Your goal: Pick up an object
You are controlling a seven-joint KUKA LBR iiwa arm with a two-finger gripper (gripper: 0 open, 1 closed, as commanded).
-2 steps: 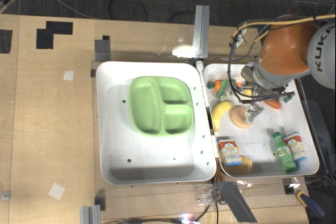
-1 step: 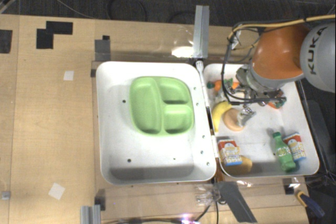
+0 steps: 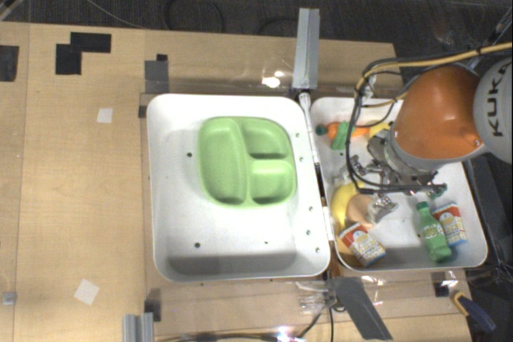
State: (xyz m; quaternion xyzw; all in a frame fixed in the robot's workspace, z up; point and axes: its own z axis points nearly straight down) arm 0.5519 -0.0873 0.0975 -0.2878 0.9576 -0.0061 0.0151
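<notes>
Objects for picking lie crowded in the right bin (image 3: pixel 481 252), and none is singled out by the task, so any of them would do: a yellow banana-like piece (image 3: pixel 343 203) near the bin's left wall, a small red and white packet (image 3: pixel 363 244) just in front of it, a green bottle (image 3: pixel 433 232) toward the right side with a small carton (image 3: pixel 451 224) touching it, and an orange and green carrot-like toy (image 3: pixel 341 130) at the far end. All of them rest on the bin floor, so by the look of things the pick is not yet done; nothing is lifted clear. The hand (image 3: pixel 385 204) hangs low over the middle of this bin, beneath the grey arm and its orange band (image 3: pixel 433 116), just beside the yellow piece and a brownish thing next to it. I cannot tell whether it is spread or drawn together, since the wrist and cables cover much of it from above, and nothing can be seen clamped in it. What is left, as I judge it, is the whole grasp and lift. The left bin (image 3: pixel 172 252) holds a green divided tray (image 3: pixel 244 160), well apart from the hand, and both bins sit side by side on the wooden bench (image 3: pixel 72 196).
</notes>
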